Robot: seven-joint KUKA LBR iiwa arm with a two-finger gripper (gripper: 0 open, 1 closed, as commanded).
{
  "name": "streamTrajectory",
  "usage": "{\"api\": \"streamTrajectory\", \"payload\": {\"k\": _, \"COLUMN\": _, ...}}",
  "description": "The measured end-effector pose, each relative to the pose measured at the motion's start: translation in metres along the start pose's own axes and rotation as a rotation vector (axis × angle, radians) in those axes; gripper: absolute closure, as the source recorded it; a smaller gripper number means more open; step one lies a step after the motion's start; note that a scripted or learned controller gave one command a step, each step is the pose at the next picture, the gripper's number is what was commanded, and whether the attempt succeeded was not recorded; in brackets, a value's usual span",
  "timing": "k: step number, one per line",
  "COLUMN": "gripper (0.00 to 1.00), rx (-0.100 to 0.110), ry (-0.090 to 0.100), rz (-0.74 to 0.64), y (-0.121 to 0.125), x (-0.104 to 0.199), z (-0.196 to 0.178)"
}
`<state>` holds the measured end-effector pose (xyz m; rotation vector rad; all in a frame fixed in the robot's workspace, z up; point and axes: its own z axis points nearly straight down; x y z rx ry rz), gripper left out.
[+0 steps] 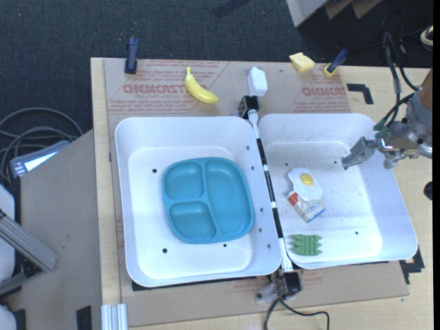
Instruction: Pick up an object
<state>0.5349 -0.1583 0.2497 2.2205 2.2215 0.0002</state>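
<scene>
Camera view: I am positioning the gripper (375, 153) for approach above the right bin (392, 205), near its far right rim; its fingers are spread apart, grasping nothing. The fried-egg toy (305, 182) is lying mid-bin, touching the small carton (306, 205); the green pea pods (304, 245) are nearer the front rim. Next I judge a descent toward the egg; open floor surrounds it.

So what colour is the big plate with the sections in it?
The plate is teal blue, seen best in the camera view, lying in the left bin.
</scene>
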Motion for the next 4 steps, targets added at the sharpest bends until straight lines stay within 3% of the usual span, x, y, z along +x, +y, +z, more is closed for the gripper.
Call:
{"api": "streamTrajectory", "payload": {"k": 1, "gripper": 0.0, "rx": 0.003, "ry": 0.002, "rz": -0.001, "y": 0.024, "x": 0.065, "z": 0.092}}
{"api": "streamTrajectory", "payload": {"k": 2, "gripper": 0.0, "rx": 0.002, "ry": 0.001, "rz": 0.001, "y": 0.028, "x": 0.055, "z": 0.165}}
{"api": "streamTrajectory", "payload": {"k": 3, "gripper": 1.0, "rx": -0.001, "ry": 0.0, "rz": 0.001, "y": 0.029, "x": 0.055, "z": 0.155}}
{"api": "streamTrajectory", "payload": {"k": 4, "gripper": 1.0, "rx": 0.0, "ry": 0.001, "rz": -0.001, "y": 0.029, "x": 0.133, "z": 0.065}}
